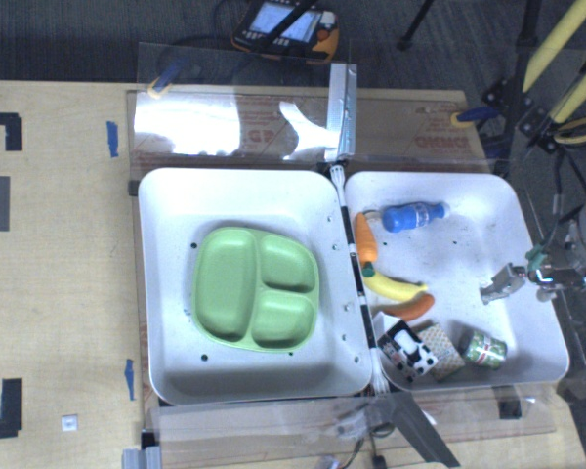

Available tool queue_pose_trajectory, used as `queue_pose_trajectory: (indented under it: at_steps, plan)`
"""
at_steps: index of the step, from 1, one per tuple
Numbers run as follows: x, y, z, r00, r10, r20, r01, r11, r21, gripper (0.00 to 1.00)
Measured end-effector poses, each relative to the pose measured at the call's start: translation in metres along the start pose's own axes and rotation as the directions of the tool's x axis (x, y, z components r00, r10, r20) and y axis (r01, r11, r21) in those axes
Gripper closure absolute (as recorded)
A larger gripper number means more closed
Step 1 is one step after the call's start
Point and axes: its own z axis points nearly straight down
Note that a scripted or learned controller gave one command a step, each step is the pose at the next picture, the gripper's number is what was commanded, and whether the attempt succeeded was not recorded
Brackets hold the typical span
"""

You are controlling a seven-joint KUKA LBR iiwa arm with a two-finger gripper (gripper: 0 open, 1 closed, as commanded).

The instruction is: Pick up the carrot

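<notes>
Carrot at right bin's nine o'clock edge, gripper at three o'clock, finger spread unclear, holding nothing

Odds and ends in two white bins

The left bin holds a green divided plate. In the right bin, a blue bottle lies at the far side, a banana near the middle divider, and a black-and-white toy beside a green can at the near edge.
</notes>
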Motion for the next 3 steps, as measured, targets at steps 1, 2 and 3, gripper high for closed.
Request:
queue_pose_trajectory:
  at_steps: [1, 2, 3]
  plan:
    - [0.041, -0.001, -0.099, 0.966, -0.257, 0.003, 0.257, 0.966, -0.004, 0.00]
    - [0.046, -0.002, -0.029, 0.945, -0.327, 0.002, 0.327, 0.945, -0.002, 0.00]
    - [0.059, -0.002, 0.071, 0.781, -0.625, 0.004, 0.625, 0.781, -0.003, 0.00]
